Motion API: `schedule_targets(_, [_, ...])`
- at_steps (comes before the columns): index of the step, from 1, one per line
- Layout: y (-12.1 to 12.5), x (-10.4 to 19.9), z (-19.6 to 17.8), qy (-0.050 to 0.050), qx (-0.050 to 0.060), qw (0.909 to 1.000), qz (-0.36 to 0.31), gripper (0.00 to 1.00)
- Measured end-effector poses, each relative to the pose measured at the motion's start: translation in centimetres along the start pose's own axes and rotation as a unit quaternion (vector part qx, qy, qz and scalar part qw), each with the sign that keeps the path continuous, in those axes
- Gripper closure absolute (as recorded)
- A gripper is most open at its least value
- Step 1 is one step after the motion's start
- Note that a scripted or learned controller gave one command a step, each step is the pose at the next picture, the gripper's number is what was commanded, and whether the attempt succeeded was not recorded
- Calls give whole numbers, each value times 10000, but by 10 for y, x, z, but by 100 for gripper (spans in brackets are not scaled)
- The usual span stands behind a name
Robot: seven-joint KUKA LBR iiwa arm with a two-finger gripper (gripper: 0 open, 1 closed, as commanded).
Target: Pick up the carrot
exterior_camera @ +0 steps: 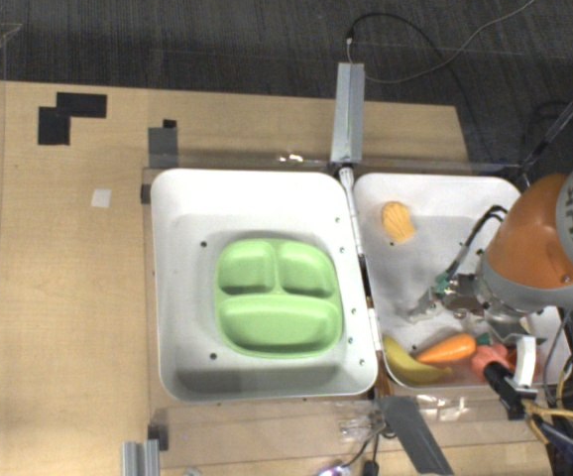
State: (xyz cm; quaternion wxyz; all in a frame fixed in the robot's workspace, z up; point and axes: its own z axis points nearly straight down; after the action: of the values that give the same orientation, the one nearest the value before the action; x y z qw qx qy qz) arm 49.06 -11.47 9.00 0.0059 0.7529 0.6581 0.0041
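The orange carrot lies near the front edge of the right bin, resting across a yellow banana. My gripper hangs low over the bin floor, just above and slightly left of the carrot, apart from it. Nothing shows between its tips. The grey arm with its orange band comes in from the right and covers the bin's right side.
A small yellow-orange food piece lies in the back of the right bin. A red item sits right of the carrot, partly under the arm. The left bin holds a green divided tray. A metal post stands behind the bins.
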Motion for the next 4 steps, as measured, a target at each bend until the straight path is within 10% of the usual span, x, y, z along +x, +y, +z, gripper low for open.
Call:
schedule_targets(1, [5,-47,-82,8,39,9984,-570,0])
schedule_targets(2, [1,-6,0,4,2,10000,-3,0])
schedule_targets(3, [5,-53,-35,9,40,9939,-1102,0])
schedule_targets(4, [-2,19,0,6,-3,9994,349,0])
